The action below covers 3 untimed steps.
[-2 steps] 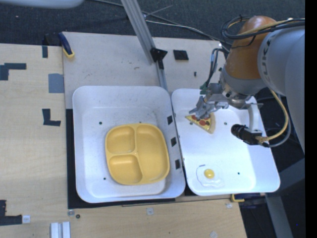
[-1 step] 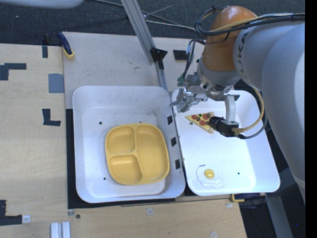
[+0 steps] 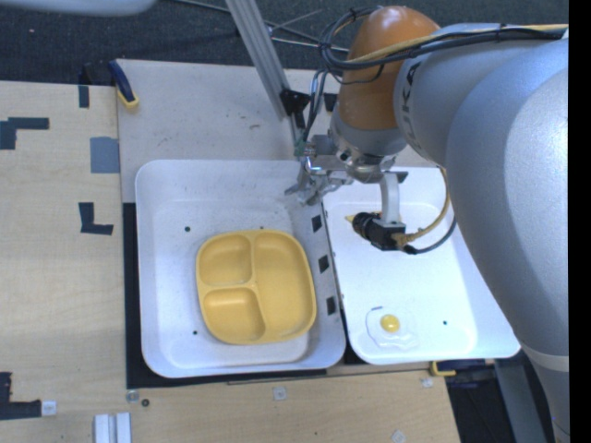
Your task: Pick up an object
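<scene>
Fingers (image 3: 297, 189) splayed and empty above the divider wall (image 3: 325, 247); yellow plate (image 3: 256, 286) at 7 o'clock. Dropping straight risks jamming there.

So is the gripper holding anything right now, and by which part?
Nothing is held; the gripper is apart from the yellow tray and the egg.

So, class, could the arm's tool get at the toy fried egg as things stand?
Probably yes. The fried egg lies flat and alone on the floor of its bin, nothing over it; the tool hangs by the bins' shared wall.
</scene>
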Each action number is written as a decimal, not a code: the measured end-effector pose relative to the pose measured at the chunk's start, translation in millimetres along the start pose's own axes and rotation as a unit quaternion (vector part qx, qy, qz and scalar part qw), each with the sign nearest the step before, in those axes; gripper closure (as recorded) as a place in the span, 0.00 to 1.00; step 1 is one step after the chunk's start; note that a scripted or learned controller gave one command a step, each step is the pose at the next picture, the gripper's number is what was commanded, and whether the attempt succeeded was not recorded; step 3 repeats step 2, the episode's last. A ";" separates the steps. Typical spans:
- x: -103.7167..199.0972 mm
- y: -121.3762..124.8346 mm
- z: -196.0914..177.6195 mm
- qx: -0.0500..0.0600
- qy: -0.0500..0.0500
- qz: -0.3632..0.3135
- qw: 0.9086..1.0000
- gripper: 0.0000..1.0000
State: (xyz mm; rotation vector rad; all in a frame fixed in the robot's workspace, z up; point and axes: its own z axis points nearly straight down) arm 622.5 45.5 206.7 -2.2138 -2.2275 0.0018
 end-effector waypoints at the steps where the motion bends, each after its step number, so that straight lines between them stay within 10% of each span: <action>1: 49.2 10.0 -16.4 -0.001 0.001 0.000 1.000 1.00; 2: 45.8 9.6 -15.5 0.000 0.000 0.002 1.000 0.00; 3: 45.8 9.6 -15.5 0.000 0.000 0.002 1.000 0.00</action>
